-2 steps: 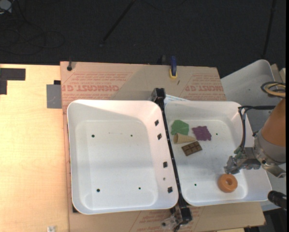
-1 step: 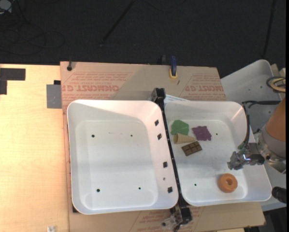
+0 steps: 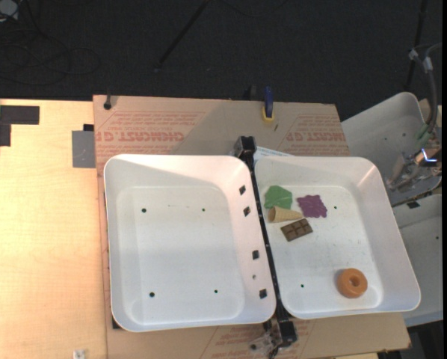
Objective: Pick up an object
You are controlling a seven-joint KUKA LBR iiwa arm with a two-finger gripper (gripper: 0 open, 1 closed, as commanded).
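Right bin (image 3: 380, 200), smooth white plastic: ridged brown chocolate slab (image 3: 297, 230) mid-floor. Touching it above, tan cone (image 3: 284, 215); beyond, lumpy green piece (image 3: 278, 197), purple cluster (image 3: 312, 206); below-right, glazed orange ring (image 3: 352, 283). Fingers' state: cannot tell.

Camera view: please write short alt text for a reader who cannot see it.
Two shallow white bins sit side by side; the right bin holds a green piece, a purple piece, a tan cone, a brown chocolate bar and an orange doughnut.

one camera above, slanting down on both bins (image 3: 186, 320).
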